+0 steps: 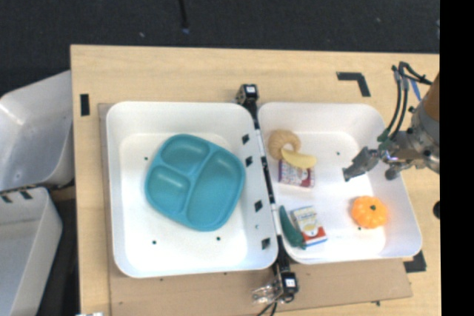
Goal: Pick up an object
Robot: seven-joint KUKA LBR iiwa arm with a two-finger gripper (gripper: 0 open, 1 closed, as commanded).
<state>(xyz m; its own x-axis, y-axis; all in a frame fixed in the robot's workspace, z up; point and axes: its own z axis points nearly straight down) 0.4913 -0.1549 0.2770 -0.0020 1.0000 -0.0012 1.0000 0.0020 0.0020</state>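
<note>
From the overhead camera I see my end effector (368,161) hovering in the right bin (337,118), and I cannot tell its state. A small orange pumpkin (369,212) sits just below it, apart. To its left lie a banana (298,157) over a doughnut (281,140); a teal divided plate (195,182) rests far left in the left bin (126,248) on the wooden surface (163,74)

Bench (163,74): two bins side by side; left bin (126,233) holds a divided plate (195,181) near its middle; right bin (370,118) holds a bagel (282,140) by its left wall, banana (298,158) touching it, packet (296,175) just below; carton (309,226) lower left; pumpkin (369,212) to its right; gripper (370,163) above the pumpkin.
</note>
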